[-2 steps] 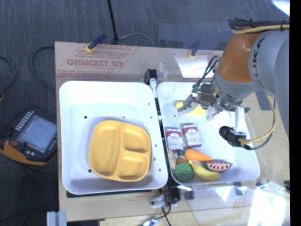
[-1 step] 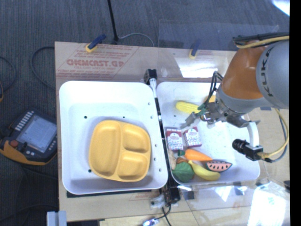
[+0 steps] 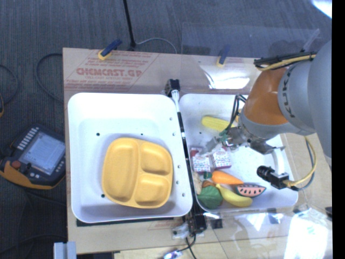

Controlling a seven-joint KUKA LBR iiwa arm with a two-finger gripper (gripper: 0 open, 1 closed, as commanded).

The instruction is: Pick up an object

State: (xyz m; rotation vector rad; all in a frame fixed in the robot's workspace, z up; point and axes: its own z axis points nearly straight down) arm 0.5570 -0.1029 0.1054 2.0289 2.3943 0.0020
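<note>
The right bin [image 3: 237, 90] holds several toy foods. A yellow corn cob [image 3: 215, 124] lies near its back. Two small red-and-white packets [image 3: 201, 164] [image 3: 221, 158] sit mid-bin, and in front of them lie an orange carrot [image 3: 227, 177], a green vegetable [image 3: 210, 197], a banana [image 3: 235, 197] and a watermelon slice [image 3: 252, 190]. My gripper [image 3: 225, 140] hangs low over the bin, between the corn cob and the right-hand packet, just above that packet. The grey arm with its orange band covers the bin's right side.
A yellow divided plate [image 3: 138, 171] lies in the left bin [image 3: 86, 117]. A ridge [image 3: 183, 144] separates the two bins. A handheld pendant [image 3: 35, 155] rests on the floor at the left, with cables around it.
</note>
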